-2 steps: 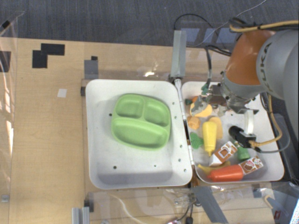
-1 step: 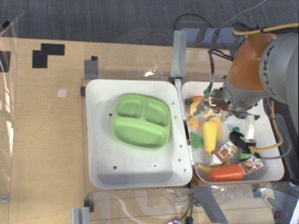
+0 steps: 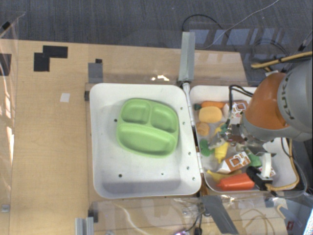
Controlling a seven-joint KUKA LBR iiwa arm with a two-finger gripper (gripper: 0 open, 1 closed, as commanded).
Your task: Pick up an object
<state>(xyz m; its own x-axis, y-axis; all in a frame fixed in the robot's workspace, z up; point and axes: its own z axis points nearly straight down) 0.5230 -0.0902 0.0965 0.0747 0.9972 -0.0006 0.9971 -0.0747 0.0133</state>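
My gripper (image 3: 231, 134) hangs low over the middle of the right bin (image 3: 196, 96), below the orange band of the arm (image 3: 266, 104). Toy food items lie crowded beneath and around it. An orange bread-like piece (image 3: 211, 114) sits at the back left and a small orange ball (image 3: 202, 129) lies near the left wall. A yellow piece (image 3: 221, 152) and a green piece (image 3: 205, 150) lie just left of the gripper. A small brown and white carton (image 3: 238, 161) and a red-orange carrot shape (image 3: 236, 181) lie toward the front.
The left bin (image 3: 105, 175) holds a green divided plate (image 3: 146, 127). A metal rail (image 3: 186, 58) stands behind the gap between the bins. A white bottle (image 3: 266, 165) and a black piece (image 3: 257, 175) lie at the right bin's front right.
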